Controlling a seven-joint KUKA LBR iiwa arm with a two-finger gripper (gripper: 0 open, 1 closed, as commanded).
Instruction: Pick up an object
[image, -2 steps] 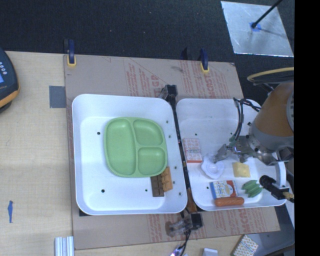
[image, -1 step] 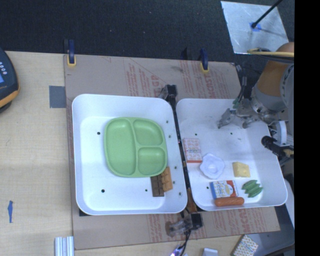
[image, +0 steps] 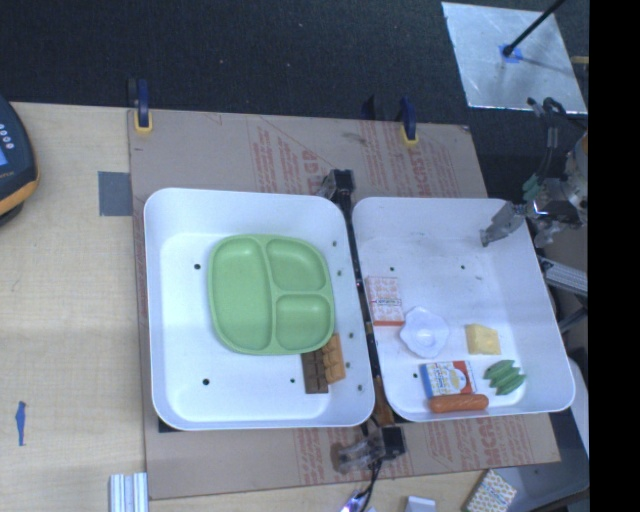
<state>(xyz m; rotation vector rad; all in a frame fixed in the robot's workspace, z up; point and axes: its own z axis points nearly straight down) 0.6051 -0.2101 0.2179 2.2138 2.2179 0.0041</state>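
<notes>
Right bin (image: 520, 300) is holding the loose objects, all gathered toward its near half. A small pink-and-white packet (image: 384, 300) is lying by the bin's left wall; a clear white cup-like piece (image: 425, 333) is sitting just right of it. A yellow block (image: 482, 339) is resting to the right of that piece. Nearer the front rim, a blue-and-white carton (image: 445, 378) is lying just above an orange sausage-shaped item (image: 459, 403), the two touching or nearly so. A green pea pod (image: 504, 376) is lying to the carton's right, apart from it.

Gripper (image: 497, 230) is hanging over the far right corner of the right bin, well apart from every object. Nothing is showing between its fingers; whether they are spread or closed, cannot tell at this size.

Left bin (image: 170, 330) is carrying a green divided plate (image: 270, 293) near its middle. A brown waffle-like bar (image: 323, 365) is lying just beside the plate's near right corner.
</notes>
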